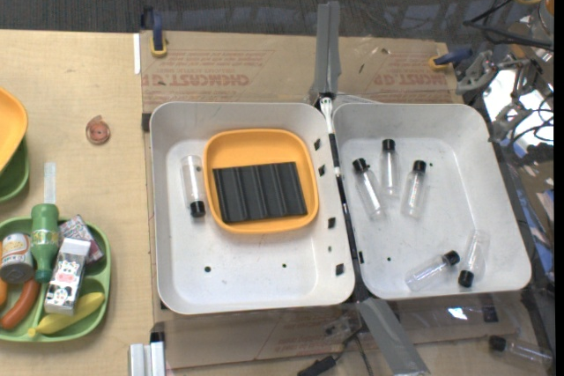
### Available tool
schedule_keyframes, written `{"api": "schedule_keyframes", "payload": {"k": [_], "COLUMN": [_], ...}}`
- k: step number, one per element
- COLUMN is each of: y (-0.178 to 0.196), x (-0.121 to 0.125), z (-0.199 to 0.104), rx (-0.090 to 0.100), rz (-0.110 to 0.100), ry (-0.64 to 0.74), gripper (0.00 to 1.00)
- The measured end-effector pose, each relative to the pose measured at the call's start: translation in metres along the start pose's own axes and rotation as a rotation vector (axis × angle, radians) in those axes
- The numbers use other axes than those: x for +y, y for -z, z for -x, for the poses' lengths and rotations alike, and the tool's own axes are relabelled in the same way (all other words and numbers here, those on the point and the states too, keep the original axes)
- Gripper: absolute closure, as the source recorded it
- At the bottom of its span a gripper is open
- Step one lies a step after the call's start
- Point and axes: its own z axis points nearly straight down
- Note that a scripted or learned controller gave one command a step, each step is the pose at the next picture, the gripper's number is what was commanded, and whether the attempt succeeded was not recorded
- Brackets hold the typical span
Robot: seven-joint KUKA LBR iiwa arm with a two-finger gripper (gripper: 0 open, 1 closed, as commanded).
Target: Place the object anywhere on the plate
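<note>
An orange plate point(261, 152) sits in the left white bin point(247, 277), with a dark ribbed rectangular insert point(260, 193) lying on it. A clear vial with a black cap point(191, 186) lies in the same bin, just left of the plate and off it. The right white bin point(493, 189) holds several more clear black-capped vials: three near its middle point(389, 164) and two near its front right corner point(434, 269).
A vertical grey post point(327, 48) stands behind the seam between the bins. Cardboard point(238, 66) lies under the bins. Toy food on a green tray point(53, 277) sits at the far left. Cables and hardware point(515, 75) crowd the right edge.
</note>
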Motion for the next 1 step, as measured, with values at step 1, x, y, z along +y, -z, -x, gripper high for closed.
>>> {"api": "schedule_keyframes", "payload": {"k": [1], "y": [-0.0030], "x": [0.0000], "z": [-0.0001], "rx": [0.000], "rz": [0.001], "ry": [0.203], "gripper": [0.00]}}
